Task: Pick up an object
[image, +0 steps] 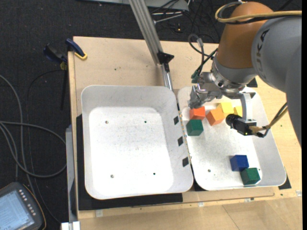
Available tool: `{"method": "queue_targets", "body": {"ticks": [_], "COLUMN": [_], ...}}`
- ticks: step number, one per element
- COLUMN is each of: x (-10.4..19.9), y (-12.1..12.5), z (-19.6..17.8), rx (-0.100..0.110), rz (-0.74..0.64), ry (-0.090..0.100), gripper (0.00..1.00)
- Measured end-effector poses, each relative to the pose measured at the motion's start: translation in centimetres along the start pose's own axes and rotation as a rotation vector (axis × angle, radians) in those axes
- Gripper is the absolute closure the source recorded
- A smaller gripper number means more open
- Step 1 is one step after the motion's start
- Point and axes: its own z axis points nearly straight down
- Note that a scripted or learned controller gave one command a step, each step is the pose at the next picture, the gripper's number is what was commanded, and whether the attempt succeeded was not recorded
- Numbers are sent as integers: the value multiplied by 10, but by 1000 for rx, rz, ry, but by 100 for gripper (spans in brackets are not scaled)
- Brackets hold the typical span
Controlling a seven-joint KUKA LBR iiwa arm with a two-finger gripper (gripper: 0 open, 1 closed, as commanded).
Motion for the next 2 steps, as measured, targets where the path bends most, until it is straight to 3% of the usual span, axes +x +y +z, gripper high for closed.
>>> {"method": "queue_targets", "body": {"ticks": [1,2], "x": [51,98], "y": [22,45], "z": [16,2], "rx": [1,-2], "rz": [0,1], "ry": [-1,0], "gripper": [100,100]}}
